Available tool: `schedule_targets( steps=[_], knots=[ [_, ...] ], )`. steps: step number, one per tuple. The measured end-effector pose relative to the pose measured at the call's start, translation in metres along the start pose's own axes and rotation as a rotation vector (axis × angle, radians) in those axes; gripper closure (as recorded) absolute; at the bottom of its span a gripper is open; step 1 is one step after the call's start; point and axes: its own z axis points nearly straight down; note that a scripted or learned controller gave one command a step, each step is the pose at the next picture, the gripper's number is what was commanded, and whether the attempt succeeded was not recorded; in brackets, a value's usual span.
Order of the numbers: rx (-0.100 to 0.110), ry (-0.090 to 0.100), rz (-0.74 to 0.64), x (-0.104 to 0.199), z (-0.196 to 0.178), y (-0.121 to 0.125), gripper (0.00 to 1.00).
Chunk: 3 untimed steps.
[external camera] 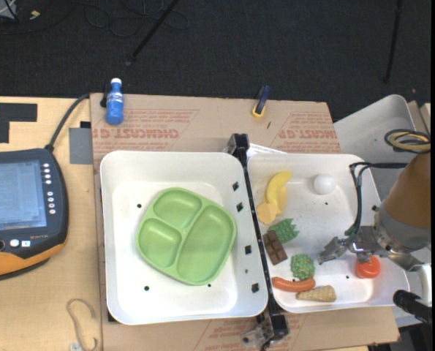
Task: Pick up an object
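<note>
Green plastic, a divided plate (186, 235), lies alone in the left white bin (122, 174), with bare floor all round it. Across the black divider, the right white bin (341, 168) holds the small things in a loose crowd: a yellow toy banana (277, 189), a white ball (323, 183) near the far wall, a brown chocolate bar (275, 248), a green broccoli floret (302, 265), an orange carrot (293, 284) and a tan cone (316, 294) along the near rim. My tool (343, 246) hangs low over the right side, just beside a red-orange tomato-like piece (368, 268); I cannot tell its state. Nothing sits between the fingers. That piece stands apart from the crowd, so I judge it the easiest pick, though the bin's right wall is close.
</note>
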Motion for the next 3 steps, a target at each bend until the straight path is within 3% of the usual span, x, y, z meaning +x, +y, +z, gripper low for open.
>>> schedule_targets(
  steps=[1, 2, 3],
  knots=[
    [-0.004, -0.001, 0.0, 0.002, 0.041, 0.001, 0.0],
    [-0.005, -0.002, 0.006, 0.0, 0.029, 0.001, 1.0],
    [-0.008, -0.003, 0.002, 0.002, -0.03, -0.006, 1.0]
  ],
)
